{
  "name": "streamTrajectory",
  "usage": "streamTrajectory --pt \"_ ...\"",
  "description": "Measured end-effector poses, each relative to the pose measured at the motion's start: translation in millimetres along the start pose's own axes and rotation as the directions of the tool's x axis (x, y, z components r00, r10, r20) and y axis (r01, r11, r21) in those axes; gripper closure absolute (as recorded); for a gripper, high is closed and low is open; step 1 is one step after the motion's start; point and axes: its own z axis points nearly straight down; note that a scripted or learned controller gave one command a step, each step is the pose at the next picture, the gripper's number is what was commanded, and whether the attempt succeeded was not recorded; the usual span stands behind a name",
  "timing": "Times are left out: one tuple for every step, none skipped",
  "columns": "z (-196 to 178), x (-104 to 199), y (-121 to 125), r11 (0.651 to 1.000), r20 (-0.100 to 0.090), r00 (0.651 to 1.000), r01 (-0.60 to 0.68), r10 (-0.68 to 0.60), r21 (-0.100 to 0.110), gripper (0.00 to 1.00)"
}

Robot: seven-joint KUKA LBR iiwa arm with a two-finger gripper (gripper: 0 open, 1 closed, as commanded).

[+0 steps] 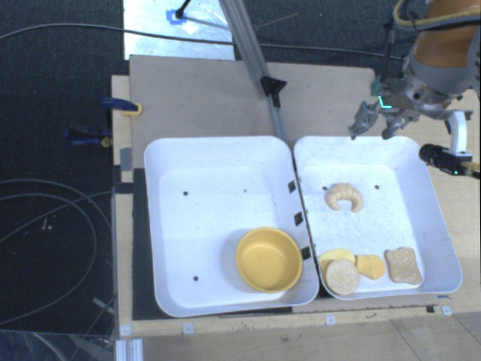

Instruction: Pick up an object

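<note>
The grey two-finger gripper (373,125) hovers, fingers spread and empty, above the right white bin's (436,224) far rim, positioned to descend toward the tan croissant-shaped pastry (344,196).

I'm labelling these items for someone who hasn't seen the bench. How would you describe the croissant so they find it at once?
Start at the right-hand white bin. The croissant lies alone in its upper middle, apart from the row of food at the bin's near edge. Unlike the round bun and the flat bread slice there, it is a pale tan crescent with both tips curling downward.
</note>
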Motion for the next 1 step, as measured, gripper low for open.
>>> streamTrajectory --pt "-0.9 0.0 0.3 1.000 0.000 1.000 0.000 0.000 -0.002 0.00"
